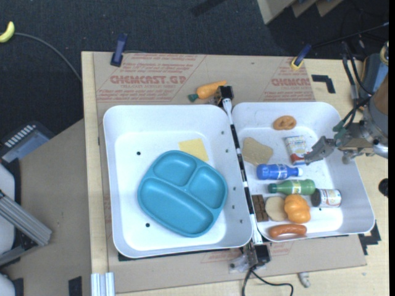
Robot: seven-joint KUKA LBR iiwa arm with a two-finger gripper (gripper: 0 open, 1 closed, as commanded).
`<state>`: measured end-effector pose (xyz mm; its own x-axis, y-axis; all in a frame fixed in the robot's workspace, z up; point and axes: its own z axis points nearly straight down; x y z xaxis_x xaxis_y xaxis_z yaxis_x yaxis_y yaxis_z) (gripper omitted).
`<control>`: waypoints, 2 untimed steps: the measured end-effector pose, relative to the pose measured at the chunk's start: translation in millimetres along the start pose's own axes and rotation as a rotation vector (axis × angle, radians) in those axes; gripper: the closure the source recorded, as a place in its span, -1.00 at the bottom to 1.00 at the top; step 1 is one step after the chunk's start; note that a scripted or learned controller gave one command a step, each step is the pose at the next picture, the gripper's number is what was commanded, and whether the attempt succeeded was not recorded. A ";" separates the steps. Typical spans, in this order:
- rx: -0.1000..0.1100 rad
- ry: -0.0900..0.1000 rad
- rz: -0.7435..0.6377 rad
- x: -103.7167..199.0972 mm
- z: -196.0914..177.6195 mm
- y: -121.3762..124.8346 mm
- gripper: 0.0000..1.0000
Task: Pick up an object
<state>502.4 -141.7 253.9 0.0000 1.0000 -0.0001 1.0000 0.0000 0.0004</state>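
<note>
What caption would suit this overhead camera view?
Gripper hovering over right bin of toy food; blue divided plate in left bin.

Grey metal tool [316, 151], dark angular finger links; blk cables alongside arm [378, 97].

dark carpet [55, 17] (beige bench [62, 227])
</note>
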 end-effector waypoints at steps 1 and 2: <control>-0.018 -0.006 -0.001 20.9 152.2 -8.4 -1.00; -0.027 -0.017 0.008 37.5 160.2 -17.0 -1.00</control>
<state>485.4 -104.2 93.7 0.0081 0.9998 -0.0173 0.9996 -0.0076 0.0278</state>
